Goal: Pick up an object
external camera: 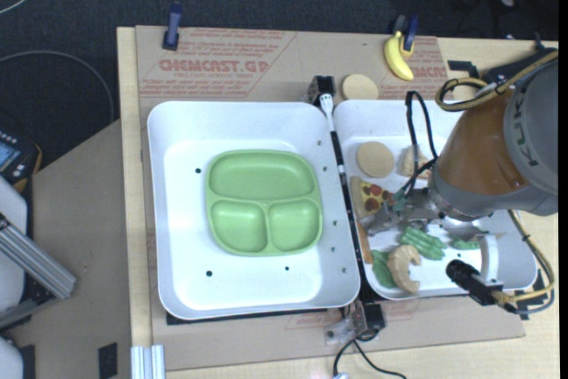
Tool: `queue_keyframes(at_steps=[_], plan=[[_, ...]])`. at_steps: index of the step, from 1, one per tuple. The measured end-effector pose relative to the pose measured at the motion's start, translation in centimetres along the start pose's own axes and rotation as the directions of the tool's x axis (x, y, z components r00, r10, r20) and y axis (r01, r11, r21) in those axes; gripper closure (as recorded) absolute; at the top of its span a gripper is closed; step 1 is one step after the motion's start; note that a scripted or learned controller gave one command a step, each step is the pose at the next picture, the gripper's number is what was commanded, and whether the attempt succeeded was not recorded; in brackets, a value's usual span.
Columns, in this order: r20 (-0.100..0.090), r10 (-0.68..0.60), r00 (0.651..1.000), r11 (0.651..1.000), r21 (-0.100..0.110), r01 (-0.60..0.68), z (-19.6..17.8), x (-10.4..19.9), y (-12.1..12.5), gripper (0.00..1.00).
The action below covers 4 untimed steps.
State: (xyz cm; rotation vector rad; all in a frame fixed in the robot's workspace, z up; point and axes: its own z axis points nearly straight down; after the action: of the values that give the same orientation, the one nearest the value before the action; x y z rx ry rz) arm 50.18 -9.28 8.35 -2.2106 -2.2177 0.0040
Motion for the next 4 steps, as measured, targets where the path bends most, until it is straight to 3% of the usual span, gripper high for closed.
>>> queue_keyframes(at_steps=[1, 2, 3, 4], plan=[[0.006, 0.005, 1.000, 1.000, -0.012, -0.005, -1.2, -0.5, 0.4, 1.00], [0.006, -0.005, 1.000, 1.000, -0.030, 0.005, -17.5, 4.6, 4.1, 1.00], [0.006, 0.001, 1.000, 1.000, -0.013, -0.001, -20.0, 9.3, 1.6, 1.00], [0.004, 0.001, 1.000, 1.000, -0.004, 0.000, -16.7, 13.0, -0.7, 1.00]])
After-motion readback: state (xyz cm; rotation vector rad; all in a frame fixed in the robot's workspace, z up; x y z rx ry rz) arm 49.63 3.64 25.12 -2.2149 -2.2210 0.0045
